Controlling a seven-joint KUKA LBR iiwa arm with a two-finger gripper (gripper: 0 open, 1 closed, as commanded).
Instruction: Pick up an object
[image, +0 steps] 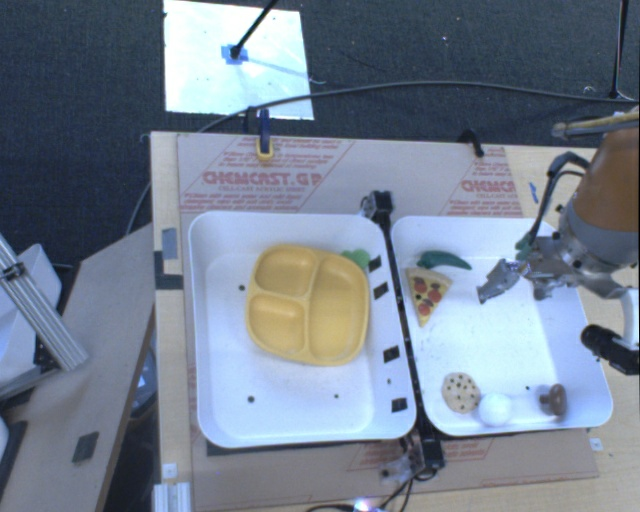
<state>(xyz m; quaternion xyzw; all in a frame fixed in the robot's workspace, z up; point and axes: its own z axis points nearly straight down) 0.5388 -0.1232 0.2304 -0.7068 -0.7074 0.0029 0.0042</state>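
Pizza slice (428, 294) toy is the closest candidate for the pick: it lies flat in the right bin (570, 345), near the divider side, point toward the camera, with a green pepper (443, 260) just beyond it, close but I can't tell if touching. Other options sit along the bin's near edge: cookie (460, 391), white ball (494, 408) just beside it, brown piece (553, 399) toward the right corner. All loose and well spread, so any could be gripped without crowding. Left bin (225, 400) carries a yellow divided plate (307, 305) with something green (356, 259) peeking from behind its far rim, mostly hidden.

Gripper (495, 281) hangs over the right bin, above bare floor, right of the pizza slice and apart from it, nothing between the fingers. Whether the fingers are apart or together can't be told, too small and blurred. Arm enters from the right, orange band above the wrist, wrist tilted so the tool slants down and to the left. Judgement: nothing grasped yet; pizza or pepper looks the likely target
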